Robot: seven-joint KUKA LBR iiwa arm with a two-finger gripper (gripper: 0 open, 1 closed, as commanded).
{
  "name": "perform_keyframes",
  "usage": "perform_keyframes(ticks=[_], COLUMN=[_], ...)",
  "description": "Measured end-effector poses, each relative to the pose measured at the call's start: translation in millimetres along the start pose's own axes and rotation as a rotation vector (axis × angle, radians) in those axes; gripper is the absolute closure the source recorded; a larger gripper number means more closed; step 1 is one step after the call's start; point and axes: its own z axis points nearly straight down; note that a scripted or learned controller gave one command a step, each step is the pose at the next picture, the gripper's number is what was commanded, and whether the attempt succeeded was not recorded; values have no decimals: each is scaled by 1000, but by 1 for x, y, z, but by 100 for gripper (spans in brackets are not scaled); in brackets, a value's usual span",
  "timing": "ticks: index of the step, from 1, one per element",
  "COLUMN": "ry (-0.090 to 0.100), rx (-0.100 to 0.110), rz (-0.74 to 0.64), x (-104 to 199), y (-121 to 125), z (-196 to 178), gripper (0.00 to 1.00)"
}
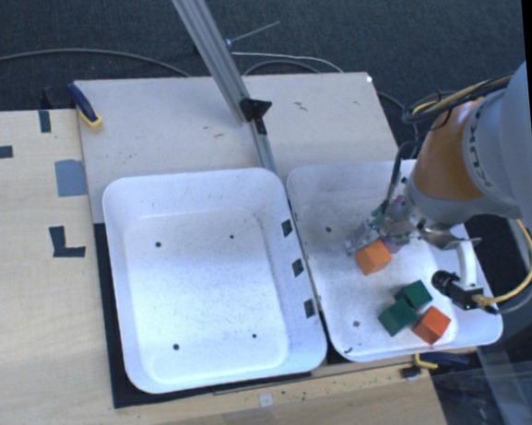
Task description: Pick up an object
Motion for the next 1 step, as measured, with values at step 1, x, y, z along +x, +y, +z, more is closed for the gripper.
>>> perform_keyframes(ticks=[1], ry=[2], rx=[3], rz=[-2], x=[38], y=[7], z=[0], gripper=[0])
